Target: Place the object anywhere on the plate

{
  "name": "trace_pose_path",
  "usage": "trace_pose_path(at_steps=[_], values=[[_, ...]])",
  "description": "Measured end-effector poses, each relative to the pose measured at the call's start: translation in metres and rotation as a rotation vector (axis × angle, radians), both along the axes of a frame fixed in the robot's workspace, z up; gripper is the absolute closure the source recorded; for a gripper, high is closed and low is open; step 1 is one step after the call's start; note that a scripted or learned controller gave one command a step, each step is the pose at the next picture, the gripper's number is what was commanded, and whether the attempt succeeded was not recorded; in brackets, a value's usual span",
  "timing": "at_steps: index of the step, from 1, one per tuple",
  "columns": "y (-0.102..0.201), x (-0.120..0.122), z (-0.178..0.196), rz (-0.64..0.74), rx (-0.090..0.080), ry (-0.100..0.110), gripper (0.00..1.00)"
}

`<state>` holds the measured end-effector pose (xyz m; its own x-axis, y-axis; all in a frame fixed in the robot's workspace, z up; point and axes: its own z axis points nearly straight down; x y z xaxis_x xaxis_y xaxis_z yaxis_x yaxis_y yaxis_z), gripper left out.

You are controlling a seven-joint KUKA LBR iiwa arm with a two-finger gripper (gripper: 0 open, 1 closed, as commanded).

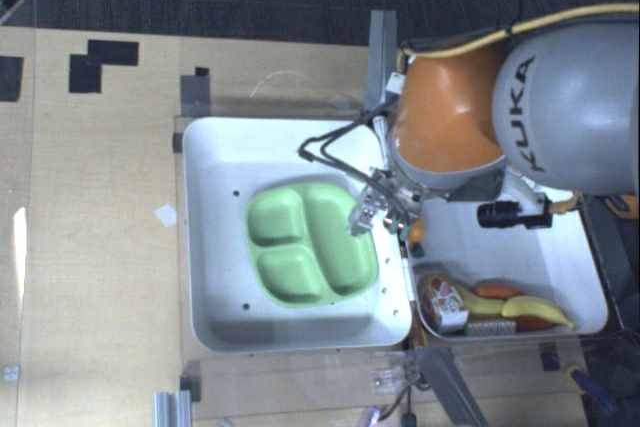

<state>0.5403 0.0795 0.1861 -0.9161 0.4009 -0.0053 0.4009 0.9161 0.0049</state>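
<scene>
Two white bins: left bin (pixel 210 215) holds a green plate (pixel 300 245); right bin (pixel 585 300) holds a banana (pixel 540 310); fingers (pixel 365 215) state unclear.

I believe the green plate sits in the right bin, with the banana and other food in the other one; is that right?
Not quite: the camera view shows the green plate in the left bin. The banana and other food lie in the right bin.

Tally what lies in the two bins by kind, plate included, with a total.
Green divided plate: 1, in the left bin
Yellow banana: 1, in the right bin
Red-orange long item: 1, right bin
Brown and white packaged item: 1, right bin
Total: 4
</scene>
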Motion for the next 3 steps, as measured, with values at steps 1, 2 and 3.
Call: trace_pose_path(at_steps=[1,2,3], values=[[0.089,-0.045,-0.077,0.106,0.0,0.004,1.0],[0.047,-0.052,-0.068,0.177,0.007,-0.001,1.0],[0.108,0.021,-0.089,0.149,0.006,-0.017,1.0]])
